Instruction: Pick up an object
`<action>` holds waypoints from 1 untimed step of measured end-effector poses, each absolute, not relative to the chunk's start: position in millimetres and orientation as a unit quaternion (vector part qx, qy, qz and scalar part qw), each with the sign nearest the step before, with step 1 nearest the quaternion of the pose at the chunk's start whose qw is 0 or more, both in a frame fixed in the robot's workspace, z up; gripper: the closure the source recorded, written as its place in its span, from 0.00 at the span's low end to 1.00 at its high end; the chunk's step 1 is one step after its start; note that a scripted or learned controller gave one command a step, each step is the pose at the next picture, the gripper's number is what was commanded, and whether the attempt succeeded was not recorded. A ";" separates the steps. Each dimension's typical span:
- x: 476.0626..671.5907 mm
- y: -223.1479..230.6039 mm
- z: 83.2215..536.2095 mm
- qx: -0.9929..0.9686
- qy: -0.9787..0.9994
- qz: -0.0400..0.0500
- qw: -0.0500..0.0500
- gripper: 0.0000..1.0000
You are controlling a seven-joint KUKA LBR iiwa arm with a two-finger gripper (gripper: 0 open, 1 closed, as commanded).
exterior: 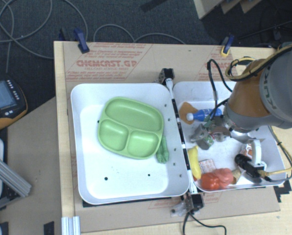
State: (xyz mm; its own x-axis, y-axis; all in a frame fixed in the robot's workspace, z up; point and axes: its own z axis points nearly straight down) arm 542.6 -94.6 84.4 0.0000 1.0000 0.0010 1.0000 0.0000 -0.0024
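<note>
My gripper (205,134) is down in the right bin (234,89), near its left middle. A blue bottle (205,115) with a white cap lies just above it, beside an orange-brown object (186,109). Below the gripper, a yellow banana (194,163) lies along the bin's left wall. A red pepper-like object (217,178) sits at the front, and a small white and red packet (207,164) lies between the banana and the red object. Something small and greenish shows right at the gripper's tip, too small to identify.
The left bin (87,146) holds a green divided plate (130,128) and a small green object (162,152) against its right wall. The arm covers the right bin's right half. Cables hang around the wrist.
</note>
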 end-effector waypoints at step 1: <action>538.9 -95.6 91.0 -0.707 -0.707 0.000 0.001 0.00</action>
